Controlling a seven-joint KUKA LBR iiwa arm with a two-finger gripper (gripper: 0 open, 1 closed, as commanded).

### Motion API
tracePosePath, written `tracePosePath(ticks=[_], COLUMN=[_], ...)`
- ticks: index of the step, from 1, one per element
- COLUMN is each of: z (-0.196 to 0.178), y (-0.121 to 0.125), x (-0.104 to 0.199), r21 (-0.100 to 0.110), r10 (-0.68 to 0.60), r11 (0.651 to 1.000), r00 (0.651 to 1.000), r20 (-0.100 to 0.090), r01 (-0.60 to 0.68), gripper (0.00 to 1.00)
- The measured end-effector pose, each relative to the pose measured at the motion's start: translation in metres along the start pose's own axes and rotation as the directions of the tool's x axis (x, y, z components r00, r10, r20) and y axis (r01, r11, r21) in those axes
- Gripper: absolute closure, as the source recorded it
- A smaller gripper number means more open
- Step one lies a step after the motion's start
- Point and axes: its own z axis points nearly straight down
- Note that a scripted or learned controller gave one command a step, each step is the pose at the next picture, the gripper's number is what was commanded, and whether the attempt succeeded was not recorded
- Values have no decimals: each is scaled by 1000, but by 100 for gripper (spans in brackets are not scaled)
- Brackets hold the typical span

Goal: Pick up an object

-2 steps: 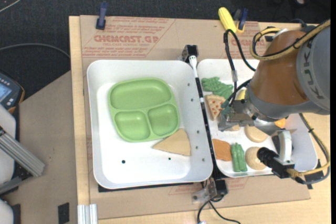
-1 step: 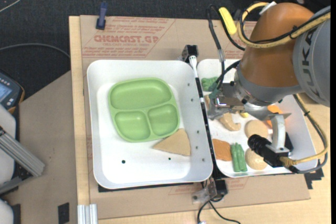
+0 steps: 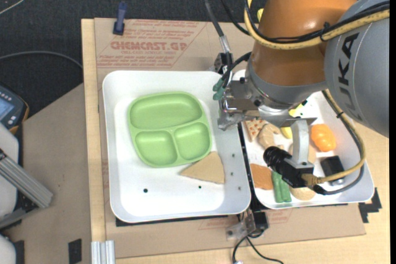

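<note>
Since arm [image 3: 303,21] looms over right bin [image 3: 365,179], hand [image 3: 263,117] mostly hidden beneath wrist; grip state: cannot tell. Orange object [image 3: 323,138], rounded, bright, lies in right bin, right-centre of frame.

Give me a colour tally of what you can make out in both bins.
Green: 2 (divided plate, stick)
Orange: 2 (round piece, flat slice)
Tan: 1 (wedge)
Total: 5 clear; pale pieces under the arm in the right bin are too hidden to count.
</note>
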Motion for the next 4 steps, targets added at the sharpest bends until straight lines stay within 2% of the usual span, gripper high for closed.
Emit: tracePosePath(ticks=[1,2,4], z=[-129,-132,-153], y=[2,1,2], x=[3,3,4], r21=[-9,3,-2], r10=[7,8,7], r11=[1000,1000,1000], r00=[1000,1000,1000], r20=[-1,4,4], r01=[-7,-8,-7], gripper=[100,100,100])
